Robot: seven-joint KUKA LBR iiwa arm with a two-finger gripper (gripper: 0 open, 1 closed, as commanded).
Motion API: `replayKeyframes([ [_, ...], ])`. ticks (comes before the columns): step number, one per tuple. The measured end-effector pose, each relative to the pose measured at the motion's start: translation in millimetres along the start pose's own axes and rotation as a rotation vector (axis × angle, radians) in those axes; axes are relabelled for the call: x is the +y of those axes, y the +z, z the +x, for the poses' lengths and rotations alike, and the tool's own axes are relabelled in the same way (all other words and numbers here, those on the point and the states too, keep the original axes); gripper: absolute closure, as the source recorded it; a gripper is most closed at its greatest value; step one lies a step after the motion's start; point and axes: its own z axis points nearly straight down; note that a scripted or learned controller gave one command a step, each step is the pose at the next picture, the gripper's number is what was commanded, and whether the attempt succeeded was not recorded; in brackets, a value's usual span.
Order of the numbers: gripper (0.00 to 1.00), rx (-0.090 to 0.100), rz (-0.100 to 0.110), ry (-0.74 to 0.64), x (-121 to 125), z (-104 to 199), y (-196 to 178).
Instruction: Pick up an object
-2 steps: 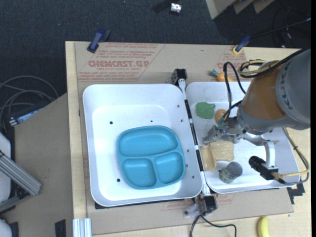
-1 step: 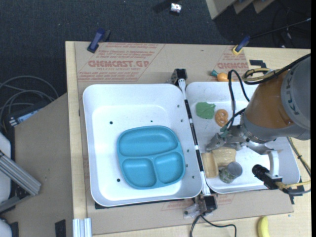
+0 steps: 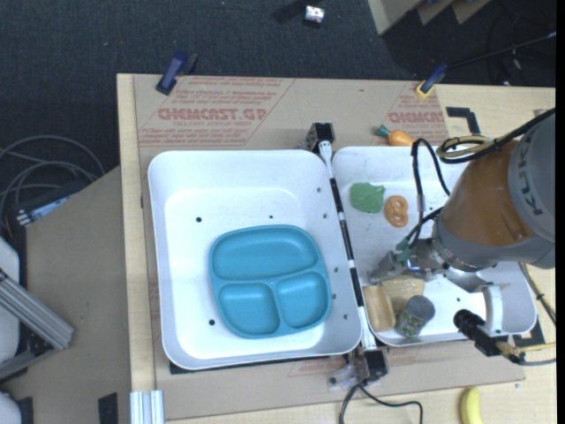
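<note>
Near the front edge of the right bin [image 3: 521, 312], the gripper [image 3: 399, 268] is lowered beside a tan block [image 3: 399, 288] and a grey cylinder [image 3: 415, 314], finger spacing cannot be told, and crowding risks a missed or double grasp.

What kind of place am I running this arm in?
Likely a robotics lab: two white bins on a masked sheet of board, loose cables over dark carpet, and toy food such as a pretzel.
</note>
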Motion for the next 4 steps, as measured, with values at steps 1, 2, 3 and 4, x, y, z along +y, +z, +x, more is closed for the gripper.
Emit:
replayKeyframes([
  [1, 0.0, -0.001, -0.002, -0.001, 1.7, 4.1, -0.1],
  [2, 0.0, -0.001, -0.002, -0.001, 10.0, 0.7, 0.0],
  [3, 0.0, -0.001, -0.003, -0.002, 141.0, -13.6, -1.0],
  [4, 1.0, -0.003, -0.005, -0.003, 141.5, -13.6, -11.3],
])
